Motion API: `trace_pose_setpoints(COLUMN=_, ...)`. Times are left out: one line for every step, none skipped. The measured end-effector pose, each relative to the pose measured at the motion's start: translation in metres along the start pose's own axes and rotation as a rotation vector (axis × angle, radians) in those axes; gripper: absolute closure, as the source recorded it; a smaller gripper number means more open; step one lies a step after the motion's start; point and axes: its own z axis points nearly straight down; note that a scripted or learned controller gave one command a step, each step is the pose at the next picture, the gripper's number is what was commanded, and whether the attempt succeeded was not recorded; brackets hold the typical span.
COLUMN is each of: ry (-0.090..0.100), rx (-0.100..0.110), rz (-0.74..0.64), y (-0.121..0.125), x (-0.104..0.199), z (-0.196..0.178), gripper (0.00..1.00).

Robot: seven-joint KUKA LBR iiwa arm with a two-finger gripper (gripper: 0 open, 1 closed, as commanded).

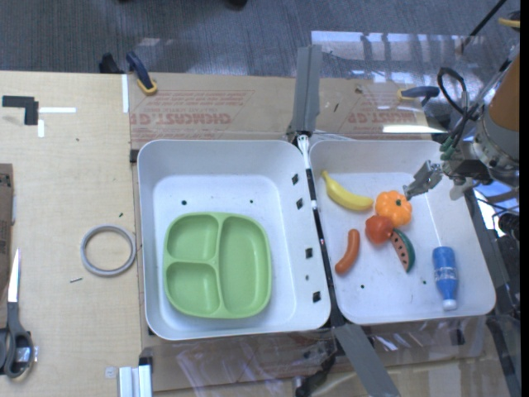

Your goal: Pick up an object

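Toys crowd the right bin point(463, 300) in the camera view: a banana point(347, 193) lies toward its far left, an orange pumpkin point(393, 208) sits just right of that, a red tomato point(378, 230) touches the pumpkin on its near side, and a watermelon slice point(402, 251) leans against the tomato. A sausage point(348, 251) lies nearer and left, apart from the cluster, and a blue bottle point(445, 276) rests on its side toward the near right. The left bin point(157, 222) holds a green divided tray point(219, 265). The gripper point(421, 182) reaches in from the right and hangs just beyond the pumpkin's far right side; nothing sits between its fingers, and whether they are spread or closed cannot be told at this size. Any of the toys would serve as the object, with the pumpkin closest. My judgement is that the main risk lies in the tight cluster: a descent onto the pumpkin could land a finger on the tomato or nudge the round, smooth toy sideways, so the fingers close on air or pinch two things and drop both.
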Motion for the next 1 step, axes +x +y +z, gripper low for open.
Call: trace_pose_setpoints(ry=0.0, rx=-0.004, rz=0.002, y=0.0081, x=0.0417, z=0.1547, gripper=0.0)
